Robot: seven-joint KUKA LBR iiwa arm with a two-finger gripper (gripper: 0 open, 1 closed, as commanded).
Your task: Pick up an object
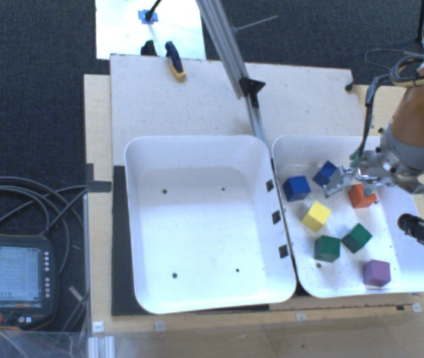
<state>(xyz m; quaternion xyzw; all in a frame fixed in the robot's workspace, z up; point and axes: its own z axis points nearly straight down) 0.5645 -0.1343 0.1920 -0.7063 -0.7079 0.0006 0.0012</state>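
Note:
The right bin (413,263) holds several small blocks: two blue ones (296,187) (326,173), a yellow one (317,215), two green ones (327,247) (358,237), a purple one (376,272) and an orange-red one (361,195). My gripper (349,177) hangs low over the upper part of this bin, between the right-hand blue block and the orange-red block. It partly covers the orange-red block's top edge. I see no block lifted off the bin floor.
The left bin (197,230) sits beside the right one, their rims meeting near the middle. A slanted metal pole (226,43) crosses the bench at the back. A teach pendant (14,278) with cables lies at the far left.

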